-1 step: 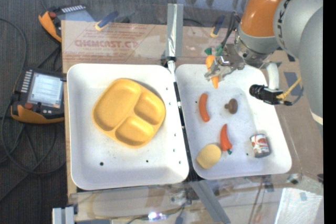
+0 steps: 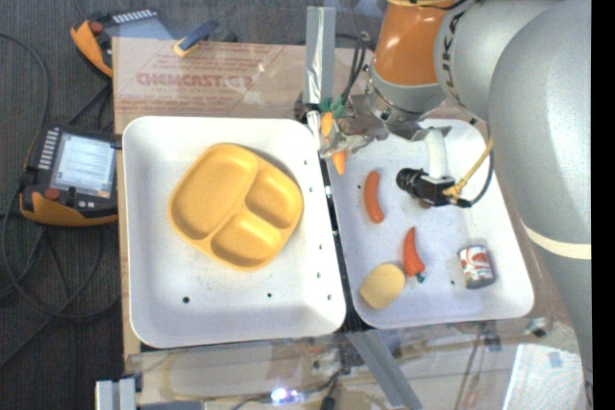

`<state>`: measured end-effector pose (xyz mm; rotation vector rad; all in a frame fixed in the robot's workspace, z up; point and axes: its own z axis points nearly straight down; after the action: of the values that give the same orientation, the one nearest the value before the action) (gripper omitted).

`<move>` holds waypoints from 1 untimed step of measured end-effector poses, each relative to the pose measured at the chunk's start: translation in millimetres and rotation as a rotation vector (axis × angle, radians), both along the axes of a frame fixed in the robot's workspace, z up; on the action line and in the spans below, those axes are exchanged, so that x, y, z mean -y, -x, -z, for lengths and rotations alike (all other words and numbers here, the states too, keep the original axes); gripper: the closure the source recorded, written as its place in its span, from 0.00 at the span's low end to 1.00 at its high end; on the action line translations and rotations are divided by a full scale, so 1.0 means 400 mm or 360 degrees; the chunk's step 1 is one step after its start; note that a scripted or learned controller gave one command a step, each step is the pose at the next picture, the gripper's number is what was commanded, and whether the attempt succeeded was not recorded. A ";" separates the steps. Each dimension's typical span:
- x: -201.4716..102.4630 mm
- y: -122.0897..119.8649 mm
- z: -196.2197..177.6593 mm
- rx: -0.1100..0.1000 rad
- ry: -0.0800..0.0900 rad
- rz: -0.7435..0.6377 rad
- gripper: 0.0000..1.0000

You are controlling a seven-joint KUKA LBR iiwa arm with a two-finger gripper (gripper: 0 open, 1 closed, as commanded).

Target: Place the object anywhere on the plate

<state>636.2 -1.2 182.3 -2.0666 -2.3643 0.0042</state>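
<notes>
- Right now my claw (image 2: 334, 144) hangs over the seam between the two bins, at the far corner of the right bin (image 2: 442, 304); its fingers are drawn in around a small orange carrot (image 2: 338, 163)
- the carrot sits between my fingers, nearly upright; its green top pokes out above them and its orange tip below
- the yellow plate (image 2: 237, 205), split into compartments, lies in the middle of the left bin (image 2: 154, 295); the carrot is apart from it, just past its right side and over the bin's rim
- in the right bin an orange-red sausage (image 2: 373, 197) lies near my claw; nearer the front lies a red pepper (image 2: 413, 252) with a green stem
- a pale yellow lump (image 2: 381, 285), perhaps a lemon, rests just beside the pepper's stem end; a red can (image 2: 476, 266) lies toward the bin's right front corner
</notes>
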 end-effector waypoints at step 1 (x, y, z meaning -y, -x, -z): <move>-0.152 0.164 0.000 -0.0002 0.0000 -0.0153 1.00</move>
<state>570.6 59.7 182.3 -1.9500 -2.4599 0.0055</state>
